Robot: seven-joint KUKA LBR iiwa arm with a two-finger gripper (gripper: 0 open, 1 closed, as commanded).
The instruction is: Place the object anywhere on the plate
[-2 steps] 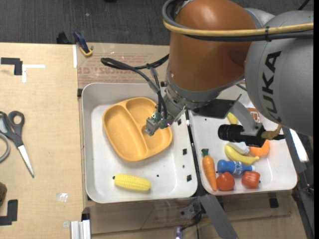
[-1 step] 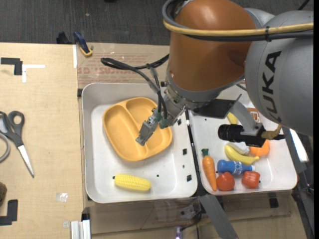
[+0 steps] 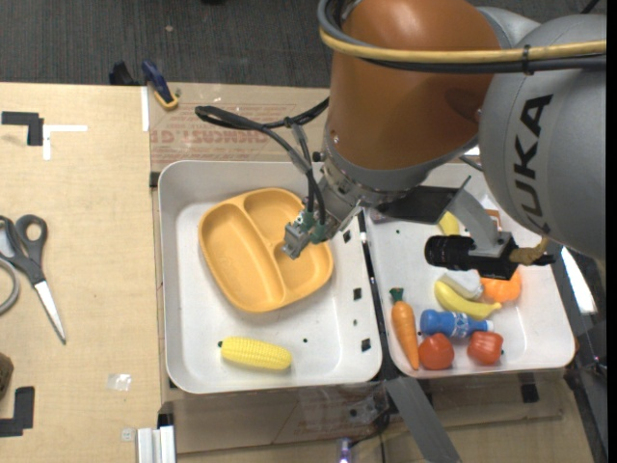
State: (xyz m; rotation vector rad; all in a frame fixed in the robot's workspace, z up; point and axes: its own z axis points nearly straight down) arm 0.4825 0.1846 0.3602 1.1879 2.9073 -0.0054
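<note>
Scissors [image 3: 37,268] lie on the wooden bench [image 3: 77,355] left of the bins. The right bin [image 3: 540,360] holds a carrot [image 3: 405,331], a banana [image 3: 465,297], a blue bottle [image 3: 455,324] and two tomatoes [image 3: 436,352]

Dark grey carpet floor [image 3: 145,17] lies behind a pale wooden bench [image 3: 72,258] bearing scissors [image 3: 34,268].

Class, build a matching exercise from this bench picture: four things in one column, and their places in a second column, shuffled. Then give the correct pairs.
Things:
1. corn cob
2. yellow plate
3. carrot
4. scissors

Places:
A. right bin, near its left wall
B. on the wooden bench, left of both bins
C. left bin, near its front edge, off the plate
D. left bin, under the gripper

Pairs: 1-C, 2-D, 3-A, 4-B
</note>
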